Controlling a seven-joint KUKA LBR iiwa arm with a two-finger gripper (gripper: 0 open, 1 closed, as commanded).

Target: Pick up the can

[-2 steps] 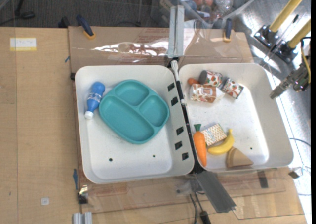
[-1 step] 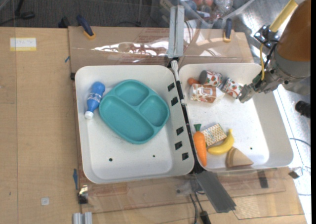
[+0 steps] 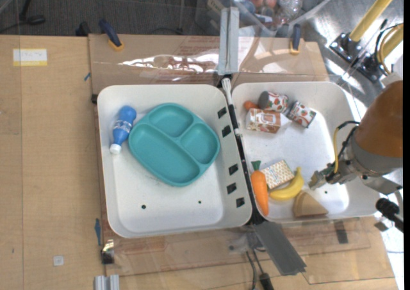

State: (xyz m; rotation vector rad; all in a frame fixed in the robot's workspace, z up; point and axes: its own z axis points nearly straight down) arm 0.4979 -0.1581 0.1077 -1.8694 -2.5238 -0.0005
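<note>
We are reading the can (image 3: 301,114) as the small red-and-white cylinder lying on its side toward 12 o'clock in the right bin (image 3: 333,93). It is lying just beside two similar red-and-white packages (image 3: 266,112), and we are not sure which of them are cans too. The gripper (image 3: 319,180) is hanging low toward 4 o'clock in that bin, just beside the banana (image 3: 288,187) and the tan wedge (image 3: 309,205); how its fingers are standing we cannot tell. We are judging the reach as not yet begun. To do it well, we are advising a lift clear of the banana first, then a move toward 12 o'clock, with the fingers closing across the can's round sides. Bare bin floor is lying open between gripper and can. At 3 o'clock of the can the wall is near.
</note>
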